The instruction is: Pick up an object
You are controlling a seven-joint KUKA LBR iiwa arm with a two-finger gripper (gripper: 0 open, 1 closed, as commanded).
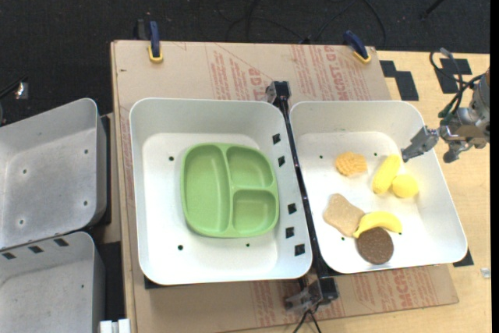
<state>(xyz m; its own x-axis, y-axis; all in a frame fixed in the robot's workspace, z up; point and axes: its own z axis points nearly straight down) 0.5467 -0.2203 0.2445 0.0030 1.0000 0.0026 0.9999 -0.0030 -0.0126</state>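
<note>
Hovering at the right bin's far right rim, the grey two-finger gripper (pixel 437 140) has its fingers spread apart w/ nothing between them. One dark finger (pixel 419 144) slants down over the shallow white right bin (pixel 440 234). Nearest it, inside that bin: a yellow plastic lemon-like piece (pixel 386 174) touching a round yellow ball (pixel 405 185). Also there: orange waffle-textured cookie (pixel 352 164), tan bread slice (pixel 341 214), yellow banana (pixel 379 223), brown round disc (pixel 375 245). The left white bin (pixel 156 246) holds a green divided plastic tray (pixel 230 189).

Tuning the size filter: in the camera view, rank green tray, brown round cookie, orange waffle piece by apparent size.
1. green tray, by far the largest.
2. brown round cookie.
3. orange waffle piece, close to the cookie in size, so those two are unsure.
</note>
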